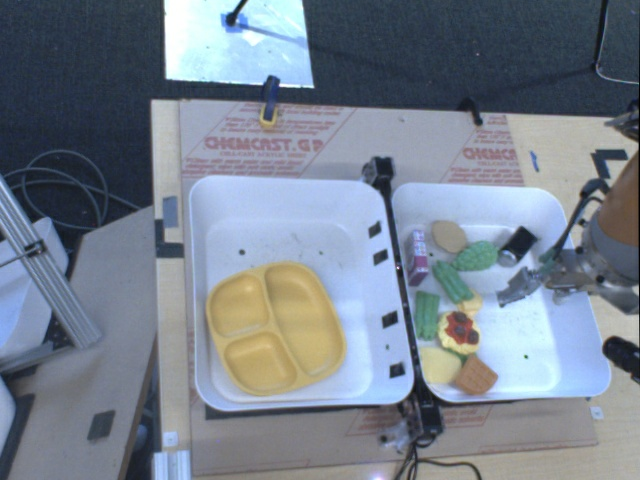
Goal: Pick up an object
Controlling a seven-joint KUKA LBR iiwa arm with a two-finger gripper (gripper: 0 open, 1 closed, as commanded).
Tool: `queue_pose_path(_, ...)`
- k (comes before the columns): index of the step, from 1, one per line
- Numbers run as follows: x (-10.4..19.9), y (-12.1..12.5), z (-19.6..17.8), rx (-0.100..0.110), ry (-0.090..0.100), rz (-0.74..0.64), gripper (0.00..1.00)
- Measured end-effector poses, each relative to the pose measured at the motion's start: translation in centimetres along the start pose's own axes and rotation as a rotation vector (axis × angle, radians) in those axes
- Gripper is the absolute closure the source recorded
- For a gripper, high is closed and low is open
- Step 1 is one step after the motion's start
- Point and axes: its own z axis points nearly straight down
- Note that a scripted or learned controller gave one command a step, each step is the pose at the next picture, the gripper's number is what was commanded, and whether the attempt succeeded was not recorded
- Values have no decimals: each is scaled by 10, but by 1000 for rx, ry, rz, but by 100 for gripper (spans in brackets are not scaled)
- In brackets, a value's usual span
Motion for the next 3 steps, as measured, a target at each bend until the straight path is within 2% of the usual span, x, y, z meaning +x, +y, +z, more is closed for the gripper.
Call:
queue_pose_path(1,15,100,114,-4,-1,-6,0)
queue_pose_path(2,33,176,108,-9,-1,-6,0)
queue_pose_path(3,31,173,97,-6,-2,-6,100)
